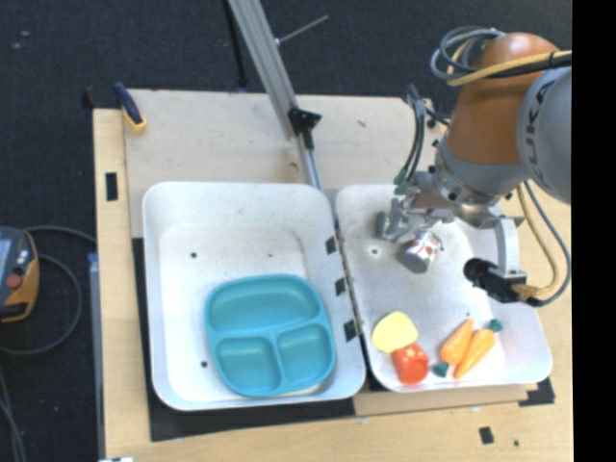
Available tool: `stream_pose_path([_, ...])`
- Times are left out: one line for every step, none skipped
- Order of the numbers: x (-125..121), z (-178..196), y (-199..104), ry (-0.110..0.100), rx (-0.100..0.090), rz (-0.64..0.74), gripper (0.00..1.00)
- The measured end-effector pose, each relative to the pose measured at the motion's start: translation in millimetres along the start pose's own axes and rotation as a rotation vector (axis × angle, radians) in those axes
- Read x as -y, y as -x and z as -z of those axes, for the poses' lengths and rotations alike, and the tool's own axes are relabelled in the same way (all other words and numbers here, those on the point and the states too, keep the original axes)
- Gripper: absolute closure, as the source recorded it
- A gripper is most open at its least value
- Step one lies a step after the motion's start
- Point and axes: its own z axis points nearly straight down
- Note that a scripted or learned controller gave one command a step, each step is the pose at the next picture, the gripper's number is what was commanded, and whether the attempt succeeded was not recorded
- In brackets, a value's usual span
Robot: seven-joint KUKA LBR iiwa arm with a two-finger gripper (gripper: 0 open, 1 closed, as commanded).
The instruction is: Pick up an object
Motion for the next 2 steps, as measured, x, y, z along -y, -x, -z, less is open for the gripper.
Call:
stream_pose_path([-33, 2, -44, 0.002, -0.002, 0.002, 1.0])
stream_pose_path([-48, -7, -96, 0.0, -0.001, 0.001, 1.0])
